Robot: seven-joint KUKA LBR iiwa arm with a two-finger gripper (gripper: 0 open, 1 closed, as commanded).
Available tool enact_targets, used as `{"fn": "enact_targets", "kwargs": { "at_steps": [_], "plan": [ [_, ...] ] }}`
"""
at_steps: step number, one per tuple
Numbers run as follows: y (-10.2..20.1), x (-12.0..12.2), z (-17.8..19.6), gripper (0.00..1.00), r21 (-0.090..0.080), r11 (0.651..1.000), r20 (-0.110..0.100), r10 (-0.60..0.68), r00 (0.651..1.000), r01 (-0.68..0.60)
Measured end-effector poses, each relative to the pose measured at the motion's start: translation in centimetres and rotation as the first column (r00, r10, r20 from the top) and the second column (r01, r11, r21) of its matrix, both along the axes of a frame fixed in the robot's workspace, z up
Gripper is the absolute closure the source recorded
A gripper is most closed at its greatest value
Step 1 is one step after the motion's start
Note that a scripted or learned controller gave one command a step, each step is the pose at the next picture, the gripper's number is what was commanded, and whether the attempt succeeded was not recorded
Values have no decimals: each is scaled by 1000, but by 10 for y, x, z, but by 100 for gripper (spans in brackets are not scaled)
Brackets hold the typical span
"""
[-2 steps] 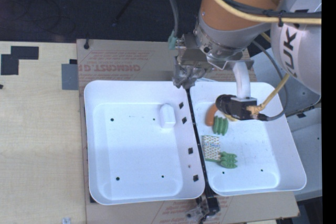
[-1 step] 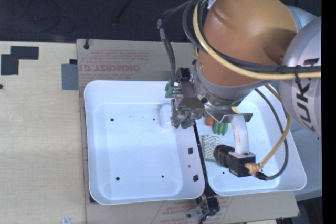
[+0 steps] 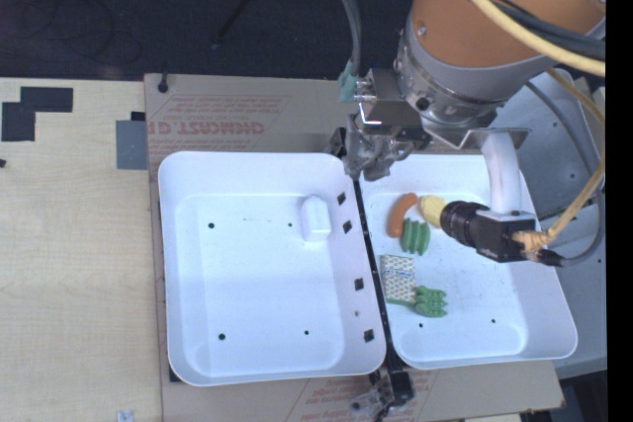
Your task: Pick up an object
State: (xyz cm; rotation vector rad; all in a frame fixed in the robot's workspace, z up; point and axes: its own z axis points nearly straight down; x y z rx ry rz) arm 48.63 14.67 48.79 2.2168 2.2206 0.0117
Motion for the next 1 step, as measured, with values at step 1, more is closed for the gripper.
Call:
{"fn": "enact_targets", "kwargs": {
  "at_steps": [1],
  "plan": [
    [16,2,53,100,-2,1000,-6,0,1000,0]
  ]
}}
